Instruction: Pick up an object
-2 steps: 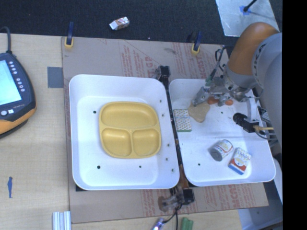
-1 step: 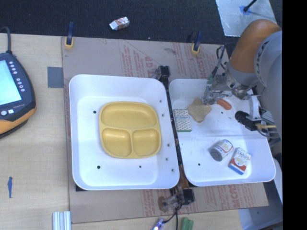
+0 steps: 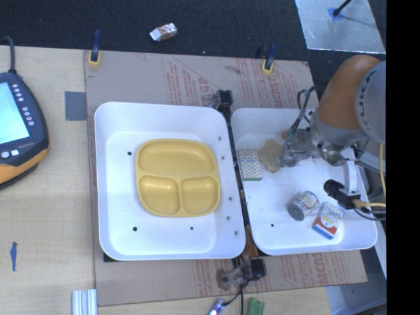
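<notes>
Two white bins sit side by side on brown cardboard on my wooden bench. In the left bin (image 3: 111,176) I see one yellow tray (image 3: 177,176) with three parts. In the right bin (image 3: 275,228) I count four small things. One is a tan lump (image 3: 269,155), soft-looking and rounded, up near the left wall. Just beside it lies a flat green-dotted packet (image 3: 249,164). Lower down are a small gray can (image 3: 302,205) on its side and a red, white and blue box (image 3: 327,220). My gripper (image 3: 289,155) is touching the tan lump's right edge. It is small and blurry, so how it grips I cannot tell. One handheld controller (image 3: 18,130) is cut off at the left.
</notes>
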`<state>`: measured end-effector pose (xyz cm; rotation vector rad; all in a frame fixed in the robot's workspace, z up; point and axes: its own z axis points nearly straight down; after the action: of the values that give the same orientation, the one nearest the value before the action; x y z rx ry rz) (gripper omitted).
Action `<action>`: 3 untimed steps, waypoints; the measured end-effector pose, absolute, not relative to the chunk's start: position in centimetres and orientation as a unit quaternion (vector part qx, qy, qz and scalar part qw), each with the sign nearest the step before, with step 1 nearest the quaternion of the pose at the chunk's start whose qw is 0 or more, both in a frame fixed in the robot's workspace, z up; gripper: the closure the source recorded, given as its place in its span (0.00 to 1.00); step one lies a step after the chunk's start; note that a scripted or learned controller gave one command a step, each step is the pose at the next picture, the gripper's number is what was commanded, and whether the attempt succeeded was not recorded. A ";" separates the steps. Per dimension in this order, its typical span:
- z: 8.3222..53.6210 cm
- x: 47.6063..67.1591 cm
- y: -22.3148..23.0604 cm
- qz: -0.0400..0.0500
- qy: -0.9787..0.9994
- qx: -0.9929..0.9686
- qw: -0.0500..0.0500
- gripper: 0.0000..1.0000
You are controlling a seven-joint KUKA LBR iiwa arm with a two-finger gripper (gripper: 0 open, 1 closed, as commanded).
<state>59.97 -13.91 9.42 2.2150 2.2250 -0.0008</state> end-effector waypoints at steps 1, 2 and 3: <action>9.1 53.6 -17.5 -0.002 0.708 0.706 -0.001 1.00; 9.2 53.6 -17.4 -0.001 0.708 0.706 -0.001 0.00; 9.2 65.5 -16.5 0.000 0.708 0.706 -0.001 0.00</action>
<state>65.46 -16.53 9.22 2.2193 2.2253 -0.0001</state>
